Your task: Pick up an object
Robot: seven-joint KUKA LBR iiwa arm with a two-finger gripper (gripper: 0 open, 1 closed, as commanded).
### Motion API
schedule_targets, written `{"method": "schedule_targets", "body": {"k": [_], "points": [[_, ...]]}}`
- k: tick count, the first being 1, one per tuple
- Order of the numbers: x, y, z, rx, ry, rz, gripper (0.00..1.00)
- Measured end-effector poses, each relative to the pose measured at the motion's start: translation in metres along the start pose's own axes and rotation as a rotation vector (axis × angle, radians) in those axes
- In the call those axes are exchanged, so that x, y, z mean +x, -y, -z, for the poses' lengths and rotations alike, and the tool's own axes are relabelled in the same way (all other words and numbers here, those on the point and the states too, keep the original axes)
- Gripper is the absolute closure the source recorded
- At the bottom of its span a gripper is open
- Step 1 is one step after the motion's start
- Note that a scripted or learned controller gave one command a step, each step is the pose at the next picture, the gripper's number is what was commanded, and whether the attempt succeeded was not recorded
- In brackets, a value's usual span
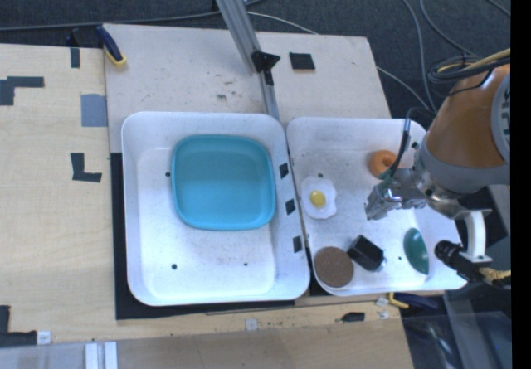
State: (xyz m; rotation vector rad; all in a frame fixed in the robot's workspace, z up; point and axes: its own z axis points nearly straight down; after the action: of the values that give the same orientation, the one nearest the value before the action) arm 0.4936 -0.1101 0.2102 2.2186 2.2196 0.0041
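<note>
Right bin (332, 132), near edge: brown round disc (333, 266), black block (365, 253) just beside it, green piece (416, 249) further right. Mid-bin: fried-egg toy (319, 198) by the left wall; gripper (380, 203) low over bare floor, grip state cannot tell. Behind it, orange object (382, 162), partly hidden. Left bin (137, 193) holds a blue square plate (223, 182).

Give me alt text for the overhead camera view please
A grey robot arm's gripper hovers over the right bin, which holds a fried egg toy, orange ball, brown disc, black block and green piece. The left bin holds a blue plate.
</note>
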Motion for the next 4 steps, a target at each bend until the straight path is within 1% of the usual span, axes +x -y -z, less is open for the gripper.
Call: {"method": "schedule_targets", "body": {"k": [1, 2, 3, 4], "points": [[0.0, 0.0, 0.018, 0.003, 0.0, 0.0, 1.0], [0.051, -0.009, 0.027, 0.004, -0.002, 0.004, 1.0], [0.1, -0.024, 0.035, 0.005, -0.001, 0.003, 1.0], [0.142, -0.039, 0.035, 0.005, -0.001, 0.003, 1.0]]}}
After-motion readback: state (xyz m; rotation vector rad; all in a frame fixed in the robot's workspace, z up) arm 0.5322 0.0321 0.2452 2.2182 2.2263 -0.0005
